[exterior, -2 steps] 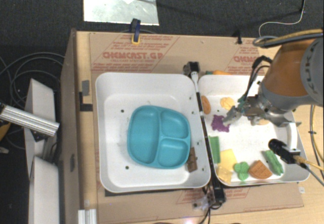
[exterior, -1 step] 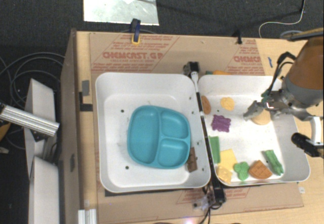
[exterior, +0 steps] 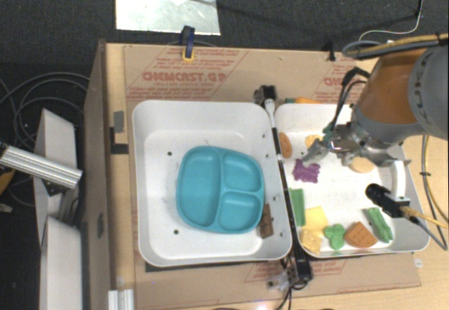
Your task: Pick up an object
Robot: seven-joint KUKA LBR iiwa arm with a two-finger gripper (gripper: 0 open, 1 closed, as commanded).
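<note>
My gripper (exterior: 317, 151) hangs low over the upper left part of the right bin (exterior: 409, 242). Just below and left of it lies a purple toy (exterior: 306, 172), close to the gripper tip; whether they touch I cannot tell. A small yellow piece (exterior: 311, 140) sits just above the gripper tip. An orange-brown oval piece (exterior: 285, 144) lies by the bin's left wall. A tan round piece (exterior: 360, 164) peeks out under the wrist.
Along the right bin's front lie a green stick (exterior: 297, 205), yellow blocks (exterior: 315, 218), a green blob (exterior: 335, 236), an orange waffle piece (exterior: 360, 235) and a green piece (exterior: 379, 224). The left bin (exterior: 158, 126) holds a blue divided plate (exterior: 219, 189) and a brown piece (exterior: 266, 221).
</note>
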